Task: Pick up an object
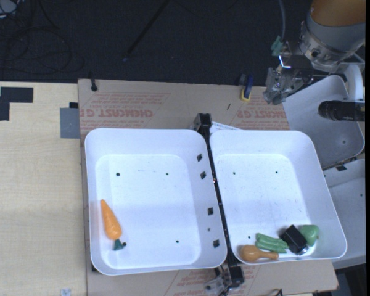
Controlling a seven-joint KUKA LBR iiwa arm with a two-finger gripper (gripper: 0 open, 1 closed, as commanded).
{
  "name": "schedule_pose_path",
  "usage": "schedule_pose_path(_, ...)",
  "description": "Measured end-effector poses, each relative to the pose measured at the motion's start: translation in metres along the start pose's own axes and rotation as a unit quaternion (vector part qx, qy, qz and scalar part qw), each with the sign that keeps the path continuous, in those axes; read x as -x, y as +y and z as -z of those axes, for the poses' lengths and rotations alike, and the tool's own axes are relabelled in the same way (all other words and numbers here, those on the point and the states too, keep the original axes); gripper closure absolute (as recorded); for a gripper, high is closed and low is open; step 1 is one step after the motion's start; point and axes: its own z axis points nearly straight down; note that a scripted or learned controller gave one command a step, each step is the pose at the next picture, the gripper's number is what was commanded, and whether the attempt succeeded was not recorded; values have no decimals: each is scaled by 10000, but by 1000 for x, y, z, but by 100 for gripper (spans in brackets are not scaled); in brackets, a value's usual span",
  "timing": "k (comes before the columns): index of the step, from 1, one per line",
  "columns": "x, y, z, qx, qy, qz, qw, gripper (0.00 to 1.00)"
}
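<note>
An orange carrot with a green stub lies near the left wall of the left bin. In the near right corner of the right bin several small things huddle together: a green pod, a black block, a green piece and a tan pear-shaped piece. My gripper hangs high above the bench, beyond the far edge of the right bin, well away from all of these. Nothing shows beneath it.
A black divider strip with clips runs between the two bins. A yellow and blue clamp sits on the cardboard behind the right bin. Grey robot base parts stand to the right.
</note>
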Motion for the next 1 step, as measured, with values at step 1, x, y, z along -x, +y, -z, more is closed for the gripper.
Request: schedule_pose_path(1,-37,-1,-22,37,17,53,10000,100)
